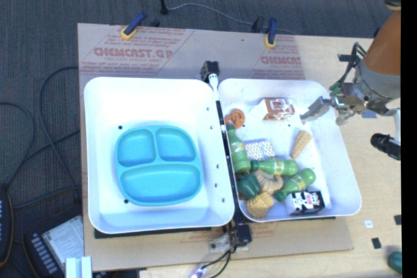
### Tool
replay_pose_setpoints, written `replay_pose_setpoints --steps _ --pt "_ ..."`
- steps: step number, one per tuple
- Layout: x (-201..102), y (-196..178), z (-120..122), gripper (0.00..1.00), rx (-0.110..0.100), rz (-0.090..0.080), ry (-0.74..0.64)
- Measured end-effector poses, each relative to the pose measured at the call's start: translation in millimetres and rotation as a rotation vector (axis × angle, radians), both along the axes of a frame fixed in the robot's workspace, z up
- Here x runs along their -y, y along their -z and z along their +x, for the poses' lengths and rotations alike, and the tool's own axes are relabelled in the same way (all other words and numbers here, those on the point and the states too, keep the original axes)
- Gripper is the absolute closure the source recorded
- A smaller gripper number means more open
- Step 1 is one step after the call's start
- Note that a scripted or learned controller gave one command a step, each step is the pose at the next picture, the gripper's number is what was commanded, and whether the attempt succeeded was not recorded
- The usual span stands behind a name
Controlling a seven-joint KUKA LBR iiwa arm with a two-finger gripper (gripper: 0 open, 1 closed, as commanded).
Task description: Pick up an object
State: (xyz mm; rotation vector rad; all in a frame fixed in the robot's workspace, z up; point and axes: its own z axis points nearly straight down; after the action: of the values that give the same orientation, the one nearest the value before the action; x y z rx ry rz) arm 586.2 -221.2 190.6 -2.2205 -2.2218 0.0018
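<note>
The right bin (339, 159) holds a heap of small toys: an orange ring (235, 118), a brown and white packet (277, 108), a tan cone (300, 142), a patterned white block (259, 150), green bottle-like pieces (281, 169), a yellow corn-like piece (260, 204) and a black and white piece (306, 201). My gripper (330, 106) hovers above the right bin's upper right rim, fingers spread open with nothing between them. It stands right of the packet and above the cone.
The left bin (104, 107) holds a blue three-part plate (158, 164). Both bins rest on a brown board (195, 49) held by two clamps (133, 25) at the back. Cables run off to the left.
</note>
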Motion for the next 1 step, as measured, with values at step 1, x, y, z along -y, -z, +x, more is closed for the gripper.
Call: replay_pose_setpoints --steps 1 --pt "-20.0 103.6 17.8 0.00 0.007 0.001 -0.002"
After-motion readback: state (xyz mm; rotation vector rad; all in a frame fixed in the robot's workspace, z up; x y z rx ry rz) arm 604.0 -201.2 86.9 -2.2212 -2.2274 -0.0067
